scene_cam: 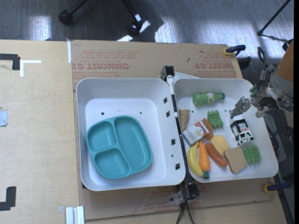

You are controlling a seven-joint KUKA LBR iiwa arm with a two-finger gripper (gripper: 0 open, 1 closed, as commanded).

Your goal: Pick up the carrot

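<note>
Pincer [241, 107] above right bin's [233, 84] far side

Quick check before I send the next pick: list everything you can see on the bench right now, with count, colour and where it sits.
Bins: 2, white, side by side.
Divided plate: 1, teal, left bin.
Bottle: 1, green, back of right bin.
Carrot: 1, orange, front left of right bin, lying on the banana.
Banana: 1, yellow, under the carrot.
Sausage: 1, red-orange, right of the carrot.
Bread slice: 1, tan, front of right bin.
Milk carton: 1, black and white, right side.
Small carton: 1, white and blue, centre-left.
Green ridged pieces: 2, right bin.
Gripper: 1, grey, over the right bin's right side.
</note>
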